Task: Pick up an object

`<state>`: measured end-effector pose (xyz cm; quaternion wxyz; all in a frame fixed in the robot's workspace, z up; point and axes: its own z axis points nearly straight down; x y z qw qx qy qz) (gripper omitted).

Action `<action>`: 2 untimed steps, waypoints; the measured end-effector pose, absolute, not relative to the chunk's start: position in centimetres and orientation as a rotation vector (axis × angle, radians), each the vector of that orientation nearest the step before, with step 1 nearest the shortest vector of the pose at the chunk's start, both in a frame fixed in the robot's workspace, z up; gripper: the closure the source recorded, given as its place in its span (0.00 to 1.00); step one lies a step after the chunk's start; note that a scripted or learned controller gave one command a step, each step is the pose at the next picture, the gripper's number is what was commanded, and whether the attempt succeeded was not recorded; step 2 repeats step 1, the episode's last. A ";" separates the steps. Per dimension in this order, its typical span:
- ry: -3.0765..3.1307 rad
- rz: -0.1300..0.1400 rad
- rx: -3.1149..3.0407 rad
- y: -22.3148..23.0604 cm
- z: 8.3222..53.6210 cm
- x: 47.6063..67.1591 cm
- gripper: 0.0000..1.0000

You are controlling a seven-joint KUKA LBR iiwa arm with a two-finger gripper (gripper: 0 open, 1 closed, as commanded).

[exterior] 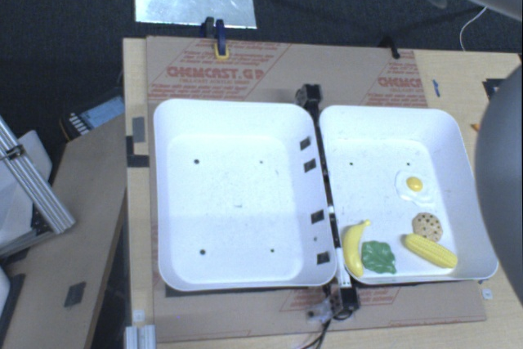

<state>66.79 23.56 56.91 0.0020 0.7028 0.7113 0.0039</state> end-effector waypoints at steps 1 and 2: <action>2.234 0.015 2.201 23.6 58.0 66.8 1.00; 2.234 0.015 2.201 23.6 58.0 66.8 1.00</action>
